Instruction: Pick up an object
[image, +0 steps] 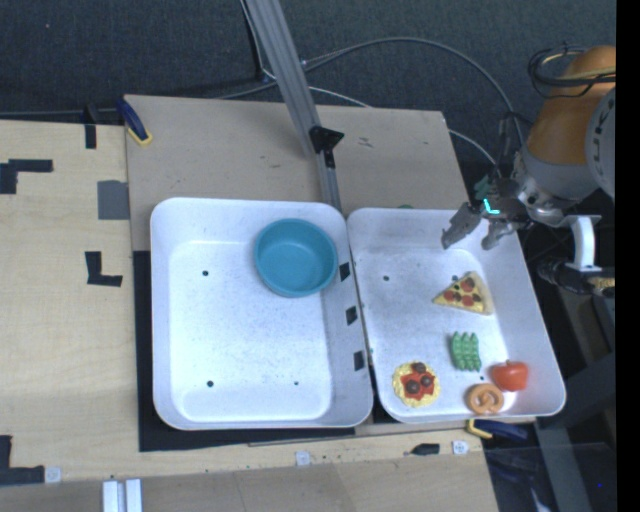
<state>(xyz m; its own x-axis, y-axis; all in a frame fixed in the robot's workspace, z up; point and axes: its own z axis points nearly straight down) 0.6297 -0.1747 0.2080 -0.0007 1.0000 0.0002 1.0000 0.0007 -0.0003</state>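
Now hovering at 1 o'clock of right white shallow bin (400, 300): grey two-finger jaws (476, 232), spread apart, holding nothing. Likely target just below at 6 o'clock of jaws: flat toy pizza slice (464, 294). Farther down, bunched at 5 o'clock: round pizza (416, 383), green veg piece (464, 351), red tomato (510, 375), orange ring (485, 399). Blue plastic bowl (295, 257) in left bin, well apart.

Beside me, a slanted grey metal pole (296, 95), a pale wooden bench top (60, 330), black tape marks (98, 270) on it

A robotics lab: taped bench (60, 300), cables (420, 50), white bins (180, 330).
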